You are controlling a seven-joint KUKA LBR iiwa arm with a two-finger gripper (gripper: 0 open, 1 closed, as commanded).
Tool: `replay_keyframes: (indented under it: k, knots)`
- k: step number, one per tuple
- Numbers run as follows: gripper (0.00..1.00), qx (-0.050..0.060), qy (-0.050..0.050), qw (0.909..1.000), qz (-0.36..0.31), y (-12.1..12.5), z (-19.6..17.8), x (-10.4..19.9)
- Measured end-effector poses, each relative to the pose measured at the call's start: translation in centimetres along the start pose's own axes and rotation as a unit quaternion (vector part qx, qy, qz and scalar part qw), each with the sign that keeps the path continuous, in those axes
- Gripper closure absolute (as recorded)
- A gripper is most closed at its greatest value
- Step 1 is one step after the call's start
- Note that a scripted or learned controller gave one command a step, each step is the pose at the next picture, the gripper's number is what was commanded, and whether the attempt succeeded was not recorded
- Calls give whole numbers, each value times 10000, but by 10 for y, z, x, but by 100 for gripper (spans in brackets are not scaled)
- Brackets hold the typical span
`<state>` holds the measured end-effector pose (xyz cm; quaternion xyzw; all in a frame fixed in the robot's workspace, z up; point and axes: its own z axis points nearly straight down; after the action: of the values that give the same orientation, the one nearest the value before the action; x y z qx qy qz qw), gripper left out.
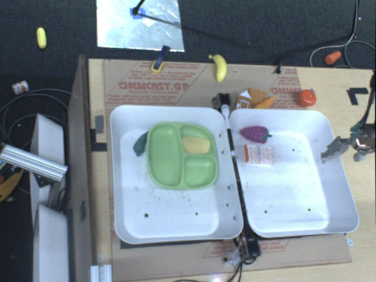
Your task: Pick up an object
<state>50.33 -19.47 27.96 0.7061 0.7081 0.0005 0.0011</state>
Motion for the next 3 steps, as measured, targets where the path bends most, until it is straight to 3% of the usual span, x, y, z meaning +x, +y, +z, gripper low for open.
replay_keyframes:
  k: [1, 2, 3]
  knots:
    - [0, 48, 21, 10000, -25, 38, 142, 24]
    - [0, 16, 21, 10000, -42, 68, 189, 94]
    - [0, 179, 4, 9998, 12, 163, 193, 97]
